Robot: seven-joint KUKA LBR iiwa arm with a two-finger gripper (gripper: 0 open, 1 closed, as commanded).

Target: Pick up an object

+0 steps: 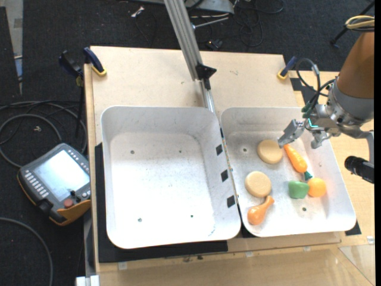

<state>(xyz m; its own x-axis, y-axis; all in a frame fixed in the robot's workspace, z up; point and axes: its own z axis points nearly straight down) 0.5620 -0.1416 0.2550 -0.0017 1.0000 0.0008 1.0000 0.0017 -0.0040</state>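
Note:
The right bin [333, 219] holds several toy foods. A tan round piece [269, 152] lies near its middle, and another tan disc [258, 184] sits below it. An orange drumstick shape [259, 211] rests near the front. A carrot [296, 159] lies slanted, with a green piece [297, 189] and an orange ball [317, 187] just in front of it. My gripper [305, 134] hovers over the back right part of this bin, above the carrot's far end. Its two fingers are spread apart with nothing between them.
The left bin [119, 159] stands beside the right one. A slanted metal pole [186, 31] crosses the back of the bench and ends at the bins' shared edge. Clamps sit at the bench's back corners. A teach pendant [56, 183] lies on the floor at left.

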